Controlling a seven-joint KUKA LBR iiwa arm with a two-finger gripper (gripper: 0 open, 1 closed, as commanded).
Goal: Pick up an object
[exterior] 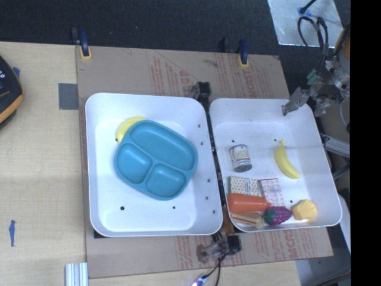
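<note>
While the gripper is hovering at the right bin's far right corner, grip state unclear to me, I am targeting the isolated banana, approaching vertically.

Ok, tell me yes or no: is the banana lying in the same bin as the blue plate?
No: the banana lies in the right bin, while the blue plate sits in the left bin.

Blue clamps pin brown cardboard to the wooden bench.
</note>
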